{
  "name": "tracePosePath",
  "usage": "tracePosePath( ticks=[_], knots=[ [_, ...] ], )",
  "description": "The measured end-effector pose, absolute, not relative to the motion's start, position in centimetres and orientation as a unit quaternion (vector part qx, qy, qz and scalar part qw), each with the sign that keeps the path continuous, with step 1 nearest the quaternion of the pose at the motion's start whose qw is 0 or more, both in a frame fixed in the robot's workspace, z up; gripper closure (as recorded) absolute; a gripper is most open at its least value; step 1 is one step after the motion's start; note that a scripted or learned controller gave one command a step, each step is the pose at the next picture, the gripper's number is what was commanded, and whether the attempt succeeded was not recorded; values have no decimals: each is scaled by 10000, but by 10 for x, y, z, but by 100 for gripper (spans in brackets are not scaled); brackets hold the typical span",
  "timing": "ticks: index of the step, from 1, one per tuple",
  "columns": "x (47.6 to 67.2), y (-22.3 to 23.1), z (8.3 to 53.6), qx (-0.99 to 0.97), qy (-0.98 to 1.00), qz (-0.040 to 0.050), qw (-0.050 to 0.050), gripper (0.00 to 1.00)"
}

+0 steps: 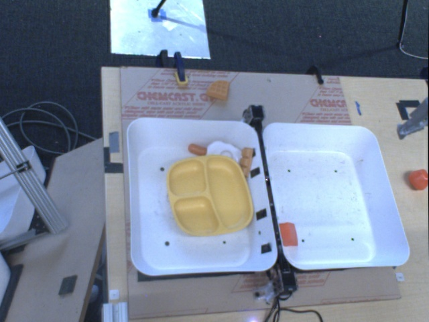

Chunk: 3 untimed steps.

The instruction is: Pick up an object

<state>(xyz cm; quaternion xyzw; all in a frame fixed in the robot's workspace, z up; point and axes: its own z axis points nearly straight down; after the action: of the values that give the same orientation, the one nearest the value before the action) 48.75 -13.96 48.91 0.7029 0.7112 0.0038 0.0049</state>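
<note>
Left bin: yellow divided plate at centre, hot dog, white piece and tan block crowded at its far edge. Right bin: orange-red block in near-left corner against the dividing wall, floor otherwise open. Gripper at the desk's right edge, well apart from it; state cannot be told.

bright, even | bins glare white (perhaps overexposed) | slightly soft
</note>
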Motion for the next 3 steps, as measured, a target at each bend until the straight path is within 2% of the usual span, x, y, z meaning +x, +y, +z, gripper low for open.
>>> tracePosePath(
  ticks=[1,2,3],
  knots=[
    [487,-6,476,7006,7136,22,0,0],
    [488,-14,488,7050,7092,28,27,100],
    [488,-14,487,7049,7093,26,25,0]
  ],
)
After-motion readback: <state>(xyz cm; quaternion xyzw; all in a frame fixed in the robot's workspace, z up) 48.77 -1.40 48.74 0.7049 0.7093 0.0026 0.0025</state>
